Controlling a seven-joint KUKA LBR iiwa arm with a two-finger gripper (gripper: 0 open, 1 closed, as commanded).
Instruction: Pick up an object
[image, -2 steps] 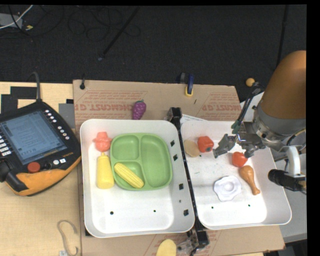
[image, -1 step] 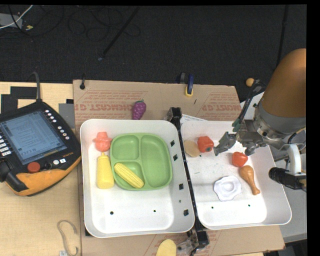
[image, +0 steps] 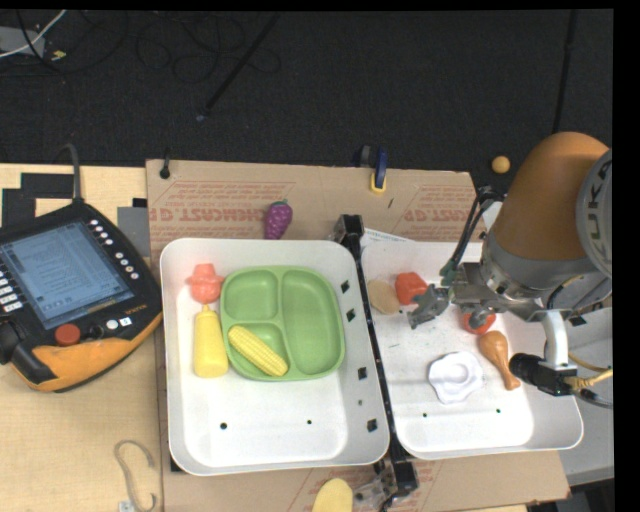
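Camera view, left to right for you: teach pendant (image: 70, 290) sits on the bench left of the bins. Left bin (image: 262, 440) holds a green divided plate (image: 285, 322) with a yellow corn cob (image: 258, 351) lying in its lower-left compartment. Just beside the plate's left rim you've got a pink toy (image: 204, 283) above a yellow bottle-shaped toy (image: 209, 343). A purple toy (image: 278, 219) lies on the cardboard behind that bin.

Right bin (image: 500, 430) holds a tan round piece (image: 382, 296), an orange-red object (image: 410, 288) next to it, a white cup-like piece (image: 455, 378), a brown drumstick shape (image: 497, 355) and a red item (image: 480, 320) partly hidden by the arm.

Gripper (image: 428, 308) hovers low in the right bin, just right of the orange-red object. Fingers look dark and blurred; you can't tell if the jaws are open or closed. Nothing visibly held.
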